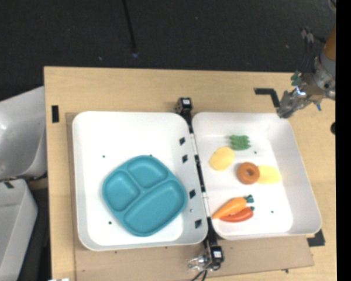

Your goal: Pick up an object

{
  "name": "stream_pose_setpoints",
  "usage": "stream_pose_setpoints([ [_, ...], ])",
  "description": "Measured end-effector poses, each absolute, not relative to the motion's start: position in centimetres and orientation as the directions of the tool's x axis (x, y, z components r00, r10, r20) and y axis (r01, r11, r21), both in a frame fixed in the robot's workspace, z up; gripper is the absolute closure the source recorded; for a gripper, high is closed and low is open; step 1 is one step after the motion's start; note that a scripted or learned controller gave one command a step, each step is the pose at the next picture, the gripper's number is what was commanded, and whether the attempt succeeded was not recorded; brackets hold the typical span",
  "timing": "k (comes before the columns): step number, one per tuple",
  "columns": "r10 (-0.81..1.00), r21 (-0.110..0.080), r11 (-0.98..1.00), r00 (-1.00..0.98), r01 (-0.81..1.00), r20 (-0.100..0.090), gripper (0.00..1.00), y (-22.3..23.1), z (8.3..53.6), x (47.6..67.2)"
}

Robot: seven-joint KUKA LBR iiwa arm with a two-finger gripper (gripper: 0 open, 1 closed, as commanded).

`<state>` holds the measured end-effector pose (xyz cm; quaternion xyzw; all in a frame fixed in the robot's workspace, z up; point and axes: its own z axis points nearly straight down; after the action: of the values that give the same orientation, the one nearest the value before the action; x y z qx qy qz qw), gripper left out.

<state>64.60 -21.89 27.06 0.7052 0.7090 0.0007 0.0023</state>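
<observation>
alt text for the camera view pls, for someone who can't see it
Two shallow white bins sit side by side on a wooden bench: the left bin holds a blue divided plate, the right bin holds toy food, including a carrot, a doughnut and a green piece. The gripper hangs by the right bin's far right corner, above the bench.

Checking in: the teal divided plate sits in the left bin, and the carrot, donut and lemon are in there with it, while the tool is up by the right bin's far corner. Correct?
Not quite. The carrot, donut and lemon lie in the right bin, not with the teal divided plate in the left bin. The camera view shows this. The tool is indeed by the right bin's far corner.
</observation>
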Motion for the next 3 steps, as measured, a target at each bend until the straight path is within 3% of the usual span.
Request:
stream_pose_setpoints([
  [2,1.000,0.001,0.007,-0.007,1.000,0.001,1.00,-10.7,28.0,61.0],
  [3,1.000,0.000,0.006,-0.006,1.000,0.001,1.00,-6.0,28.1,60.0],
])
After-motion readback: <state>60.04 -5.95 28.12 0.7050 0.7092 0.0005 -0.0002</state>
